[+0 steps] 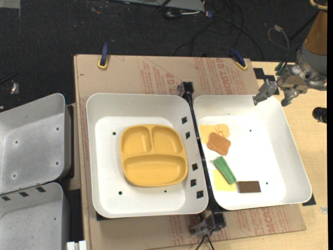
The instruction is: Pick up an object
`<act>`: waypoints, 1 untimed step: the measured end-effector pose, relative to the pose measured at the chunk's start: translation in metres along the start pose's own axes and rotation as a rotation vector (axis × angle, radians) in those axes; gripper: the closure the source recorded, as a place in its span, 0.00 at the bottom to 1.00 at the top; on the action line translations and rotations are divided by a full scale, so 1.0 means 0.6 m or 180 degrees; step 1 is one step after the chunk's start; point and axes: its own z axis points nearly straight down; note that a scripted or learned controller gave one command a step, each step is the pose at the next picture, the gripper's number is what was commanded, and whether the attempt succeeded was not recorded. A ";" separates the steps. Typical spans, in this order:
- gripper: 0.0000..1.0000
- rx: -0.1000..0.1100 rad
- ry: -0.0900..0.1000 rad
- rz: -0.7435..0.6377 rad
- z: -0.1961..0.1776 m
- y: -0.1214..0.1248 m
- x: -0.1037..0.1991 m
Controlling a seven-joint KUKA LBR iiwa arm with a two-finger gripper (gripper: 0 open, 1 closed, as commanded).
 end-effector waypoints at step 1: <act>0.00 -0.0037 -0.0007 -0.0008 -0.012 0.004 0.001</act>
